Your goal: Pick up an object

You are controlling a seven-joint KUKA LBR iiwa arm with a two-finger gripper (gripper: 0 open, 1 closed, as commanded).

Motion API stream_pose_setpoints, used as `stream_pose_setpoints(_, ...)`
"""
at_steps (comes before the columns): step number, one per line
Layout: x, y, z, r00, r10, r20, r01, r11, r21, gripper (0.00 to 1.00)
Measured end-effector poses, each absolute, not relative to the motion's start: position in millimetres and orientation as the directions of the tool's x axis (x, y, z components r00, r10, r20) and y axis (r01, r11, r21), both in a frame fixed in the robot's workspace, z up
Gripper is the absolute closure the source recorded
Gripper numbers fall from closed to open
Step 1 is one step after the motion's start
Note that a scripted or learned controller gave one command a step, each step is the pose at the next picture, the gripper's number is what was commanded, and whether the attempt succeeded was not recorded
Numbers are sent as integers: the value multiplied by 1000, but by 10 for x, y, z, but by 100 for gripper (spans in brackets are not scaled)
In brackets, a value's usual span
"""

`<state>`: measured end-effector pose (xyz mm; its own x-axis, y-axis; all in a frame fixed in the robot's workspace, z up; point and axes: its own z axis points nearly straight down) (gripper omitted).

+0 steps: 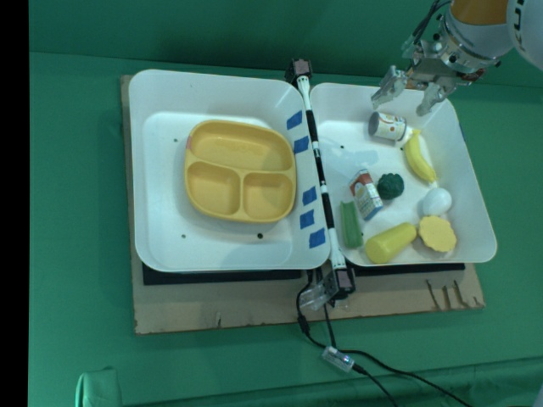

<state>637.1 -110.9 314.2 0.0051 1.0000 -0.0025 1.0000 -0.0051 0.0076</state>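
Observation:
My gripper (pixel 409 98) hangs open over the far part of the right bin (pixel 475 195), fingers spread with nothing between them. Just below it lies a small white cup with a red band (pixel 388 126), on its side. A banana (pixel 419 157) lies next to the cup. Nearer the front are a small carton (pixel 366 193), a dark green broccoli (pixel 390 186), a white egg (pixel 435 201), a green stick (pixel 351 224), a yellow pepper-like piece (pixel 390 243) and a yellow-orange round piece (pixel 437 234).
The left bin (pixel 157 100) holds a yellow three-compartment tray (pixel 240 170). A divider rail with blue tape marks (pixel 312 176) runs between the bins. Cables (pixel 339 359) trail off the front of the cardboard base.

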Motion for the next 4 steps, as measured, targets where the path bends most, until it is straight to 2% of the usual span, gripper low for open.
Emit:
stream_pose_setpoints(1, 6261, -1495, 1945, 6, 1000, -7, 1000, -6, 15, 0)
stream_pose_setpoints(2, 5701, -1609, 1880, 7, 1000, -9, 1000, -7, 21, 0)
stream_pose_setpoints(3, 5395, -1214, 1884, 6, 1000, -10, 1000, -6, 25, 0)
stream_pose_setpoints(4, 5420, -1249, 2035, 15, 1000, -15, 999, -14, 39, 100)
